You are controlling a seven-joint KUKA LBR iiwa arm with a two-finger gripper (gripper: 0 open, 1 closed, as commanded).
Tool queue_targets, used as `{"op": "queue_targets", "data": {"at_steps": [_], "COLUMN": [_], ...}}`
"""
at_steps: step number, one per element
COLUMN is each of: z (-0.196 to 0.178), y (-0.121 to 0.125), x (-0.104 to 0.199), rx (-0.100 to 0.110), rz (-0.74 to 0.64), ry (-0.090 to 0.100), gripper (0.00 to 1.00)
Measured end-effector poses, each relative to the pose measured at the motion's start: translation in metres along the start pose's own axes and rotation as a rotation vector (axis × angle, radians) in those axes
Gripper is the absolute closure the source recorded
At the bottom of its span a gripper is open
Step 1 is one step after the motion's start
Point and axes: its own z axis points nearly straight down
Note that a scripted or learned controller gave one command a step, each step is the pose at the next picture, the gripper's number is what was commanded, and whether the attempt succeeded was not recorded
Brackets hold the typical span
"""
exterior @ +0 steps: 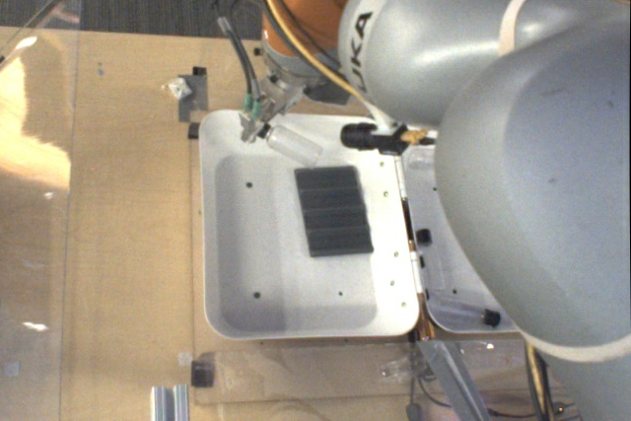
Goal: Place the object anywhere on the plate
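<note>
A dark grey ribbed plate (335,210) lies flat in the left bin (232,251), right of its middle. My gripper (256,127) hangs over the bin's far left corner, up and left of the plate. A pale, translucent, tube-like object (294,143) lies at a slant just right of the gripper tip, near the bin's far wall and just above the plate's far edge. The view does not show whether that object is between the fingers.
The big grey arm covers most of the right bin (449,296); small black bits (422,237) (490,317) show on its visible part. A small black bracket (194,96) stands on the bench beyond the left bin, another block (202,371) in front of it.
</note>
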Motion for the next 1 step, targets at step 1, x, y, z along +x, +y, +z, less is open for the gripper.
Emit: {"op": "queue_targets", "data": {"at_steps": [1], "z": [0.0019], "y": [-0.0349], "x": [0.0571], "rx": [0.000], "rz": [0.137], "ry": [0.001], "gripper": [1.00]}}
